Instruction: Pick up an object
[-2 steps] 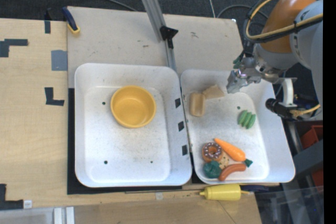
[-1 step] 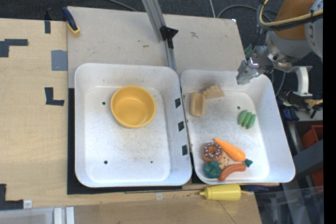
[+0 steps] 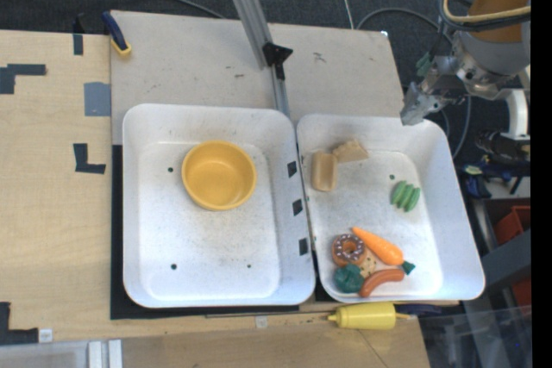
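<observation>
The yellow bottle point(image 3: 366, 316) lies at the bench's near edge, just outside the right bin point(image 3: 457, 185). The left bin point(image 3: 138, 185) carries a yellow bowl point(image 3: 219, 175). The right bin carries two tan blocks point(image 3: 323, 171), a carrot point(image 3: 378, 245), a green piece point(image 3: 404, 196) and a doughnut point(image 3: 348, 249). The gripper point(image 3: 416, 106) hangs over the right bin's far corner; its spread cannot be determined. No object is grasped; descent, closure and lift are judged outstanding.
</observation>
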`<state>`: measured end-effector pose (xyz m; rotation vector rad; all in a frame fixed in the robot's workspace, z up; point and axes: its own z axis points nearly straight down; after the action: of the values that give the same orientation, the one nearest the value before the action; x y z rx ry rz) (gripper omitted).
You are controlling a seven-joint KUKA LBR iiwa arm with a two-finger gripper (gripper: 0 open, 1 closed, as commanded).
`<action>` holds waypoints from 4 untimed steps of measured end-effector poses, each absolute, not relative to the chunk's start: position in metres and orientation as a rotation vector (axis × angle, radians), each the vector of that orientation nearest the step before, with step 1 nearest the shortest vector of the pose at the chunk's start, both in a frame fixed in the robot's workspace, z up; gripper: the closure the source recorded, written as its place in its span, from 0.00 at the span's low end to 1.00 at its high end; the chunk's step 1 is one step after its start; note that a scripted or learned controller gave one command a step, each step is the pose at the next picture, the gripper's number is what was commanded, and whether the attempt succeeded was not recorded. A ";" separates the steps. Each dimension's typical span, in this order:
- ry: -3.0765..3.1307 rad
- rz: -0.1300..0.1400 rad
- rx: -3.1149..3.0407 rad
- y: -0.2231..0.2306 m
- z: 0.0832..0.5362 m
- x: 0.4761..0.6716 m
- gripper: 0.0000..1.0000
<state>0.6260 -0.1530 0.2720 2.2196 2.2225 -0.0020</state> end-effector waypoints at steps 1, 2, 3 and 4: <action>2.228 -0.001 2.217 -0.106 0.271 0.621 1.00; 2.229 0.000 2.216 -0.057 0.271 0.626 1.00; 2.230 -0.003 2.217 -0.010 0.258 0.633 1.00; 2.230 -0.003 2.217 0.040 0.241 0.624 1.00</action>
<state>0.6239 0.0405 0.2407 2.2171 2.2304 -0.0034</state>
